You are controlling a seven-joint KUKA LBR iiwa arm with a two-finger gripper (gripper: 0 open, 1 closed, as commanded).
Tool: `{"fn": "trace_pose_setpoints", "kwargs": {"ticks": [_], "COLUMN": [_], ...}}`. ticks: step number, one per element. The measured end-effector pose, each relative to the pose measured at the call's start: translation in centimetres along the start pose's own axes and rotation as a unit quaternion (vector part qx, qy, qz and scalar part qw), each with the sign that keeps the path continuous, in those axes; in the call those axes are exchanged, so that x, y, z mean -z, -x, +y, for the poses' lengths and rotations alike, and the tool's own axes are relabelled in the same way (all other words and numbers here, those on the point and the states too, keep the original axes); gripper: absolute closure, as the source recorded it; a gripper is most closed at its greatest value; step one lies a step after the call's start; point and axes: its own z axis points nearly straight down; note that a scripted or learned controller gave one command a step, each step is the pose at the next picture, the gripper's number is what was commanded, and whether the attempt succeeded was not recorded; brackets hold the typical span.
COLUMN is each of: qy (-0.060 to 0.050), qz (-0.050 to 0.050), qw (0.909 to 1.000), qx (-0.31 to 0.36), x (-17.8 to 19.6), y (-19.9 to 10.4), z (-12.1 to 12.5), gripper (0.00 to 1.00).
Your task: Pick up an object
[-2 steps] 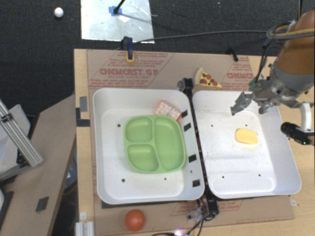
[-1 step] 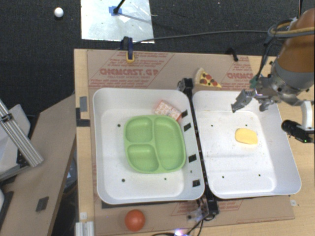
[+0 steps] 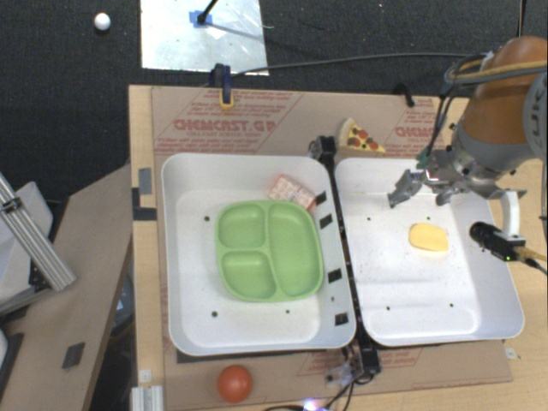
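The gripper (image 3: pixel 421 187), fingers spread and empty, hovers in the right bin (image 3: pixel 445 315); the yellow object (image 3: pixel 428 237) lies just below it.

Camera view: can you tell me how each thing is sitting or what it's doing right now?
gripper: over the right bin, holding nothing.
yellow object: lying loose on the right bin's floor.
right bin: holds the yellow object.
green tray: flat in the left bin, right side up, compartments bare.
pink packet: tucked at the green tray's far edge.
pizza slice toy: outside the bins.
orange ball: outside, near edge.
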Motion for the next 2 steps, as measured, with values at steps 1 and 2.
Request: {"fn": "trace_pose_setpoints", "kwargs": {"ticks": [1, 2], "qy": [-0.001, -0.001], "qz": [0.0, 0.0], "qw": [1.0, 1.0], "qx": [-0.001, -0.001], "x": [-6.2, -12.2], "y": [-0.3, 0.3], "z": [0.3, 0.1], "gripper": [0.0, 0.0]}}
